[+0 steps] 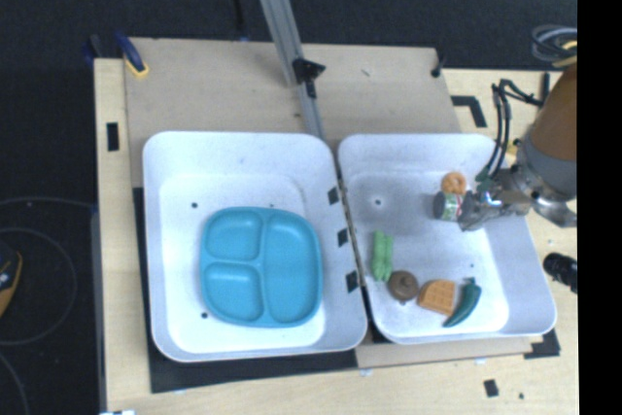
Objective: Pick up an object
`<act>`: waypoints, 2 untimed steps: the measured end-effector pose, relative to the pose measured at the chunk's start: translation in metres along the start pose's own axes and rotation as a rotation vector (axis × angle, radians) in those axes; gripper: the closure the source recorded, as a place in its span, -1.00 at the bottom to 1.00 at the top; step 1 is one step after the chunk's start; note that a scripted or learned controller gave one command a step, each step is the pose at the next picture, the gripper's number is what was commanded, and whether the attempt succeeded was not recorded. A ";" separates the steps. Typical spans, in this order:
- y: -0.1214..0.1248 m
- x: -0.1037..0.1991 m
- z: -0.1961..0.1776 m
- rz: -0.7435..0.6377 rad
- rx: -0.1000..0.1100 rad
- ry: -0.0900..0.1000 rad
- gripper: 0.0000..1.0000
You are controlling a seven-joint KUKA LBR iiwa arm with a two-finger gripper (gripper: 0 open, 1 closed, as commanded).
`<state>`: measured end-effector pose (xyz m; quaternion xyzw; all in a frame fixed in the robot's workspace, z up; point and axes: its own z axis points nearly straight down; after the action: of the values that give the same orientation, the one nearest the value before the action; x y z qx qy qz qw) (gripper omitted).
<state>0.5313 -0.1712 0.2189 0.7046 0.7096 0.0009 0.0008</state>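
Small greenish-grey can [447, 206] with an orange top, lying in the right bin [515, 301], pinched between narrow gripper [464, 209] fingers.

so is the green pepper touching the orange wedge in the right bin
Touching. The camera view shows the green pepper lying against the right edge of the orange wedge, with no white bin floor between them.

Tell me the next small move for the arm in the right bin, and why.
Probably a short, slow lift to test the grab. The gripper sits low in the right bin, right against a small green-and-grey object with an orange piece just above it. Whether the jaws actually hold it is unclear from this view, so raising a little would show if it comes along.
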 end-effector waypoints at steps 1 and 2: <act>0.019 0.058 0.002 -0.002 -0.001 0.001 1.00; 0.035 0.106 -0.012 -0.001 0.000 0.001 1.00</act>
<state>0.5658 -0.0651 0.2311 0.7044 0.7098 0.0013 0.0007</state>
